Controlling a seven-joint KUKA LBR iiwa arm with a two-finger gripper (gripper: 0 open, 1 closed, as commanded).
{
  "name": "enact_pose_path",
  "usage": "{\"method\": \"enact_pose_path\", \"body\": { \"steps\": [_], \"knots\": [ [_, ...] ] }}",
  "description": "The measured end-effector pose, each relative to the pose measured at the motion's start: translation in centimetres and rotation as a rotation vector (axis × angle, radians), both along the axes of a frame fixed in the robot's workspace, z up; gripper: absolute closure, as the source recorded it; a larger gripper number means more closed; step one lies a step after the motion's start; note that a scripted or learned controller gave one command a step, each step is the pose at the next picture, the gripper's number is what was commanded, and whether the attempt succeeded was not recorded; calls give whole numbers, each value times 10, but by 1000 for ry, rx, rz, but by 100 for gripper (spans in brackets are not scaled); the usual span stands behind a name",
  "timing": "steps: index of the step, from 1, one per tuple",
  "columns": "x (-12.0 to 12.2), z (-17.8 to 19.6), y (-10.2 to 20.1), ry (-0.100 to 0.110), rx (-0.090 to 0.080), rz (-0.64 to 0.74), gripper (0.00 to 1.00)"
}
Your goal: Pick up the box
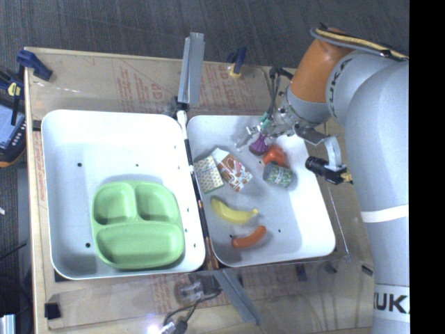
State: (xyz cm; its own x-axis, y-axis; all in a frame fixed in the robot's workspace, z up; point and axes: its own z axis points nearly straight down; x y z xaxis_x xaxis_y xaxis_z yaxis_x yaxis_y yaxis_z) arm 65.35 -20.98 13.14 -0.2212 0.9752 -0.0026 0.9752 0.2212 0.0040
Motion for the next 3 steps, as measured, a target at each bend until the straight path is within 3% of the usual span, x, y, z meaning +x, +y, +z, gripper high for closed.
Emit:
{"method": "enact_pose_path", "body": {
  "steps": [1,2,3],
  "knots": [
    [-59,-17,-1,-40,-7,-28,0],
    [-29,6,0,4,2,-62,0],
    [-11,-37,1,2,0,38,0]
  ]
}}
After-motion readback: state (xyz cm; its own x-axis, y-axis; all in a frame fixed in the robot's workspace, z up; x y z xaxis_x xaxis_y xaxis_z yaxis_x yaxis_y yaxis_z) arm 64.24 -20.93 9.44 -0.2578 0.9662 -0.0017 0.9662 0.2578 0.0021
